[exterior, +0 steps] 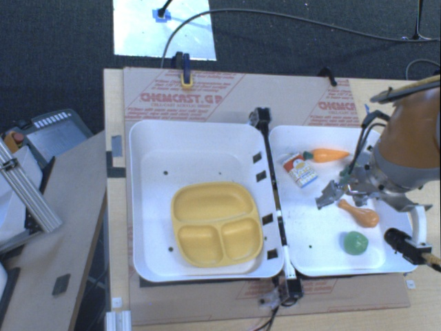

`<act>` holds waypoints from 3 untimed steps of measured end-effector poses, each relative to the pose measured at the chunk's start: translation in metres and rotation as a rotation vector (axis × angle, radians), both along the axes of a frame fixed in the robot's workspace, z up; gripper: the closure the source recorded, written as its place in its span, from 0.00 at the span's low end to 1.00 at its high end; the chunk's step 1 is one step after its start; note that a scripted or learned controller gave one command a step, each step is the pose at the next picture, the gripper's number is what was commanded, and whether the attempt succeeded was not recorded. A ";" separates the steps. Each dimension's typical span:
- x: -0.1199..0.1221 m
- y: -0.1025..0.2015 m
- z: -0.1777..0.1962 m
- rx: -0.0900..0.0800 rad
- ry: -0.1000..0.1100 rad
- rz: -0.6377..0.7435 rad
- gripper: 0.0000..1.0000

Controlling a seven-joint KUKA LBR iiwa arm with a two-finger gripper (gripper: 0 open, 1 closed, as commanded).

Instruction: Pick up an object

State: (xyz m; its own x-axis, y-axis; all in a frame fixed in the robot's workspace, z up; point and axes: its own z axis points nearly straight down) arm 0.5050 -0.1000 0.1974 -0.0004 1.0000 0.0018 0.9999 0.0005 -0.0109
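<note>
In the right bin (303, 261) lie an orange carrot with a green end (329, 155), a small red and white carton (300, 172), an orange drumstick-shaped toy (360, 214) and a green round thing (355, 243). My gripper (329, 196) reaches in from the right and hangs low over the middle of this bin. It sits just left of the drumstick toy and below and to the right of the carton. I see nothing held in it. The arm hides part of the bin's right side.
The left bin (148, 185) holds a yellow divided plate (216, 224). A black divider with clips (270, 185) runs between the two bins. A cardboard sheet (227, 92) lies under the bins, and a grey side table (55, 240) stands to the left.
</note>
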 end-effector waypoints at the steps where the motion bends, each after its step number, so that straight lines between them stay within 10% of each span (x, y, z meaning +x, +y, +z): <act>1: 0.003 0.000 0.005 -0.002 -0.012 0.003 0.00; 3: -0.002 -0.004 -0.107 -0.001 -0.007 0.000 0.00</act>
